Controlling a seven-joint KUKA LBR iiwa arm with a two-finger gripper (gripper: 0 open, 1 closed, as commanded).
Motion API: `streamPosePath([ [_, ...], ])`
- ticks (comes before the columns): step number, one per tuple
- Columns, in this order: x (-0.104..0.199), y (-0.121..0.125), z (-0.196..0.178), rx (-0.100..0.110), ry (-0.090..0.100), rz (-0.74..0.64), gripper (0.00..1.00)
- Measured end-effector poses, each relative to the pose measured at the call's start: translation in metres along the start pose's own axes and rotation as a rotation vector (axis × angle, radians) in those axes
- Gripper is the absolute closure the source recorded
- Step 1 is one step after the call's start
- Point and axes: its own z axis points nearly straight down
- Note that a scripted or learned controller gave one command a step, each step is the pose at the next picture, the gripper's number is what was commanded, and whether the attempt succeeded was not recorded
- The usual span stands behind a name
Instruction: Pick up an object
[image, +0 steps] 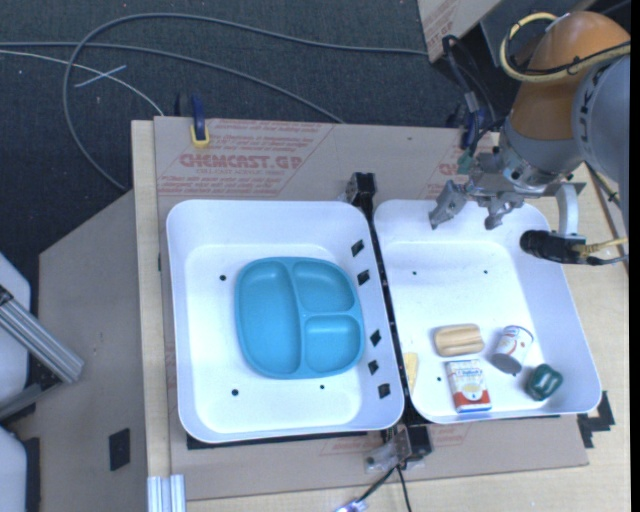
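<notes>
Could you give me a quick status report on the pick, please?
Pincer open, holding nothing, over right bin's far edge. Bread-like block, small carton lie untouched near front. Nothing in the way.

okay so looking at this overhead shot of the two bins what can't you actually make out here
- The arm above its orange band: cut off by the camera view's top and right edges.
- Print on the small carton: too small to read.
- The white cup and green item: too small to identify.
- The yellow item at the right bin's left wall: mostly hidden by the rim.
</notes>
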Motion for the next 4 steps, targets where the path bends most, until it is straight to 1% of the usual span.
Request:
streamPosePath([
  [1,0.0,0.003,-0.01,-0.016,-0.002,-0.003,0.0],
  [2,0.006,0.006,0.033,-0.013,-0.002,-0.003,0.0],
  [3,0.004,0.01,0.095,-0.011,-0.002,-0.003,0.0],
  [4,0.005,0.01,0.103,-0.014,-0.002,-0.003,0.0],
])
